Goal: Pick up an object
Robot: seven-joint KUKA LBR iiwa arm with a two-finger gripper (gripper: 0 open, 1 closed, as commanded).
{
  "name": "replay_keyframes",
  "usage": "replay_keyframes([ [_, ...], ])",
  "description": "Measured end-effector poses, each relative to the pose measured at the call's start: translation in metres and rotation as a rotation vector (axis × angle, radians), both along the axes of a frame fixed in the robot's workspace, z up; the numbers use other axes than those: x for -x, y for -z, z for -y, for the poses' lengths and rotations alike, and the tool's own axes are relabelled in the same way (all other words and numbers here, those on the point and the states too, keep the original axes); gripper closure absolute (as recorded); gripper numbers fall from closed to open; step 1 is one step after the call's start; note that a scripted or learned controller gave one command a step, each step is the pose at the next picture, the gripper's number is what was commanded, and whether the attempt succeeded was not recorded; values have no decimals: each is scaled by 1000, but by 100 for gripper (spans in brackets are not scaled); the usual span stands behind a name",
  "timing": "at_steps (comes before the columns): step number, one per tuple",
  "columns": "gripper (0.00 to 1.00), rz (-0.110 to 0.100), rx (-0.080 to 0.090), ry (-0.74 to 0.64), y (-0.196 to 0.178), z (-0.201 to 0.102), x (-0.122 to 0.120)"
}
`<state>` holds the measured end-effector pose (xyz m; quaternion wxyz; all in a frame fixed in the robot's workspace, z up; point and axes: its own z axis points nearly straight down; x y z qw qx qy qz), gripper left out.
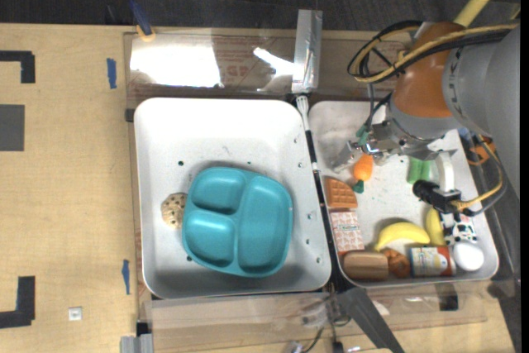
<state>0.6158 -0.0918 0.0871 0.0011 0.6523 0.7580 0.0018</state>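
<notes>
Over the right bin (489, 264), my gripper (369, 146) hangs just above the orange carrot (363, 169), near the waffle (340, 193). Jaw state: cannot tell. Step judged: approach, before any grasp. Next move calls for descending squarely onto the carrot.

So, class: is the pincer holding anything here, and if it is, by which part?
Apparently the orange carrot: the pincer sits at its upper, leafy end over the right bin. The view cannot confirm a firm hold.

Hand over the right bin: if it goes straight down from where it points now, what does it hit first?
Most likely the small orange carrot-shaped toy directly under the hand; depth is hard to judge from this slanted view.
</notes>
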Motion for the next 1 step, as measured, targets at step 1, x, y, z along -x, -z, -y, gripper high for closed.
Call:
replay_keyframes([
  [1, 100, 7, 3, 0, -13, 1, -2],
])
